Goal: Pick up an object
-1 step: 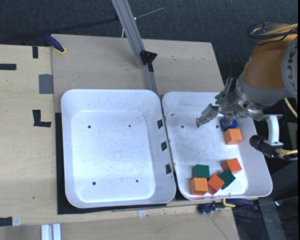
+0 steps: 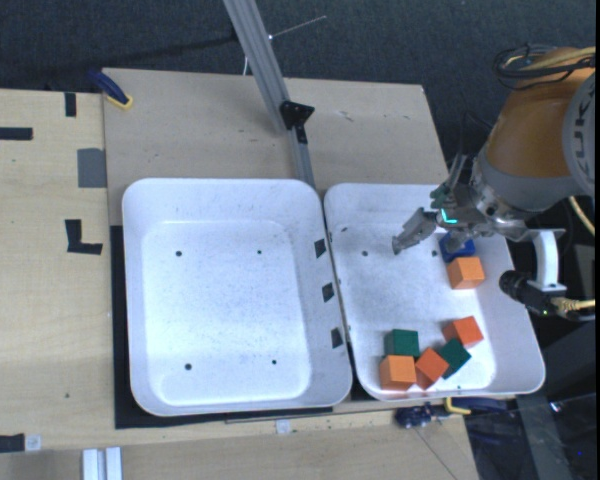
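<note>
— Where's the gripper now?

— Over the right bin, pointing toward its upper-left part; whether it is parted or closed I cannot tell, and nothing is visibly in it.

— What lies nearest?

— An orange block, just to the arm side of the tip and a bit nearer the camera, with a blue block touching it under the wrist.

— The others?

— A cluster of orange and green blocks lies well apart, toward the bin's front edge.
</note>
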`<state>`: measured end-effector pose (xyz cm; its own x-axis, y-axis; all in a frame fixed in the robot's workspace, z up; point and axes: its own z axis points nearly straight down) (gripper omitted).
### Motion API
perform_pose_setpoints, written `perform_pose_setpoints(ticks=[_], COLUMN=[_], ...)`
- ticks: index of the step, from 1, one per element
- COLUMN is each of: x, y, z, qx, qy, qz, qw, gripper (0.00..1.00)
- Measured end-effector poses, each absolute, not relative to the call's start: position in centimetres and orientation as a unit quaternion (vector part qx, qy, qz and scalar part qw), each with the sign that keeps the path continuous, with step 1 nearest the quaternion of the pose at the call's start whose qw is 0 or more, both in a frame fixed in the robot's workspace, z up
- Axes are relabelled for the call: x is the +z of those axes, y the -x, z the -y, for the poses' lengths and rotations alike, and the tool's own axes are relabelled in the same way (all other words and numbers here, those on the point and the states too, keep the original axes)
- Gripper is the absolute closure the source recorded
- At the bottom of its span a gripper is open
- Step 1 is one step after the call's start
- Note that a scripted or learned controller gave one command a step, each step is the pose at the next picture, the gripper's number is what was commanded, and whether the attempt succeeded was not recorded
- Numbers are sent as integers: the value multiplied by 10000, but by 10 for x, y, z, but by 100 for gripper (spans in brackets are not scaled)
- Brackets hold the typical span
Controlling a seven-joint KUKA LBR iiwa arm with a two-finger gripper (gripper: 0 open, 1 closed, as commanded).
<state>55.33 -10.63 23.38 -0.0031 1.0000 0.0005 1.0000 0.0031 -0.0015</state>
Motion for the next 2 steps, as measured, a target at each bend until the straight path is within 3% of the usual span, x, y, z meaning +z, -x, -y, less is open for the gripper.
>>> perform_pose_setpoints(ticks=[2], x=[109], y=[-555], z=[96], qx=[29], qy=[7064], qz=[7078], qw=[33], gripper=[0])
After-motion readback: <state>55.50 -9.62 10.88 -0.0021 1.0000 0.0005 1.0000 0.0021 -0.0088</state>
